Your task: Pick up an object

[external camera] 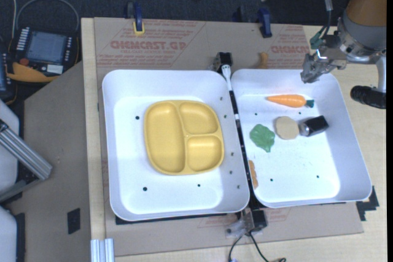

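In the right bin lie an orange carrot, a round beige piece, a green leafy piece and a small black-and-silver object. My gripper hangs over the bin's far right rim, above and to the right of the carrot. Nothing shows between its tips. The left bin holds a yellow divided plate.
A black rod runs along the seam between the bins. Two blue clamps sit on the cardboard at the back edge. A handheld pendant lies off the bench at far left.
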You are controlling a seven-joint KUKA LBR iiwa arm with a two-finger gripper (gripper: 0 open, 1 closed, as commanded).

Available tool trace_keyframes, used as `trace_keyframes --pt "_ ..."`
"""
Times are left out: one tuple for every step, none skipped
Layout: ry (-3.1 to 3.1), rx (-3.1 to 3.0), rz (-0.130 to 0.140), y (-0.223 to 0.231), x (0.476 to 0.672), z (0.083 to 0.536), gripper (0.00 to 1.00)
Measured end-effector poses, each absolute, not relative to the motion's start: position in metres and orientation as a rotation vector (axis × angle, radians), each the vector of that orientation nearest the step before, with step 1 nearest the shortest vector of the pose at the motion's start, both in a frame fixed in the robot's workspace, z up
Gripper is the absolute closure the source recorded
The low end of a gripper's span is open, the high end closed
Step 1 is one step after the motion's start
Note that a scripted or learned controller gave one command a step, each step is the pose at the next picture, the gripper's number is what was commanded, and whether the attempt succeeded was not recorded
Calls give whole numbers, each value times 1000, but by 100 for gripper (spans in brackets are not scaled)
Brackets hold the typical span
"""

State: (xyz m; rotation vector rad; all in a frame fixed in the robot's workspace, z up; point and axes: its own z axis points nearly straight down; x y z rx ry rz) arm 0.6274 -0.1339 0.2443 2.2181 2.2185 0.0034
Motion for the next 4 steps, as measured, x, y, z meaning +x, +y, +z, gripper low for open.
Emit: trace_keyframes --pt "2229 2218 0 -80 623 231 100" --pt "2230 2217 -1 -23 617 220 100" --pt "2226 2220 -2 28 616 211 100" --pt "2229 2215 4 84 617 228 100"
